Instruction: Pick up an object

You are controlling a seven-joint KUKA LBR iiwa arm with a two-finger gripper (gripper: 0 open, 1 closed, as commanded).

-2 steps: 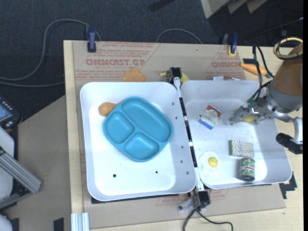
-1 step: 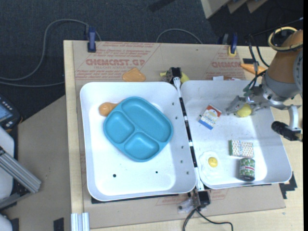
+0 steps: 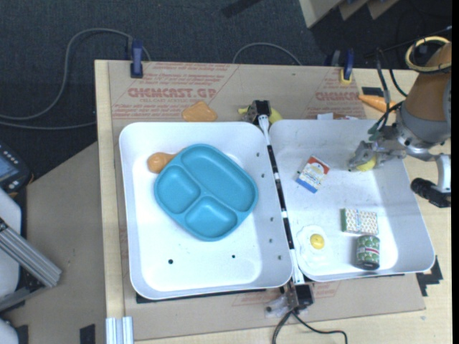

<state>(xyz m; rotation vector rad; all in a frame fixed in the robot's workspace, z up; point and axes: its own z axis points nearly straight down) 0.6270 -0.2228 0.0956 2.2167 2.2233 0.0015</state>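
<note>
Right now my gripper (image 3: 367,156) is down in the right bin (image 3: 401,192), near its far right corner, with my grey arm (image 3: 423,110) and its orange band reaching in from the right. Between my fingers sits a small yellow object (image 3: 367,165), and they look closed on it, though at this slant I can't be sure how firmly. Elsewhere in this bin lie a small red, white and blue carton (image 3: 312,174) near the middle, a green patterned packet (image 3: 359,221), a green can (image 3: 367,251) just beside it at the near edge, and a fried-egg toy (image 3: 315,241). In the left bin (image 3: 143,213) rests a blue divided plate (image 3: 206,191), with an orange object (image 3: 158,161) touching its far left rim.
</note>
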